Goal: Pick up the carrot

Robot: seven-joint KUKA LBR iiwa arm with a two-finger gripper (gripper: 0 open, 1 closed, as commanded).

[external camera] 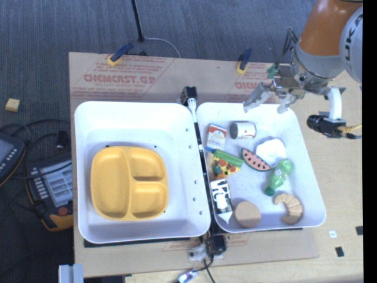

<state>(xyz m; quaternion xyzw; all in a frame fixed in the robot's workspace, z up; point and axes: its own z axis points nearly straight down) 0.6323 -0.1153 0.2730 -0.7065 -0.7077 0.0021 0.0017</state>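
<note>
While wide-spread and bare above the right bin's [306,158] far rim, end effector [270,101]; carrot [225,158] wedged among watermelon slice [255,160], carton [215,137].

A cardboard-covered bench [118,78] is set on grey carpet [59,16]. The board is fastened by two clamps [121,53]. A pendant controller [50,187] is seen at left.

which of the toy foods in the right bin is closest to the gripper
The small can lying on its side at the back of the right bin. It sits nearest the gripper, which hovers over the bin's back edge; the watermelon slice and croissant lie farther forward.
</note>
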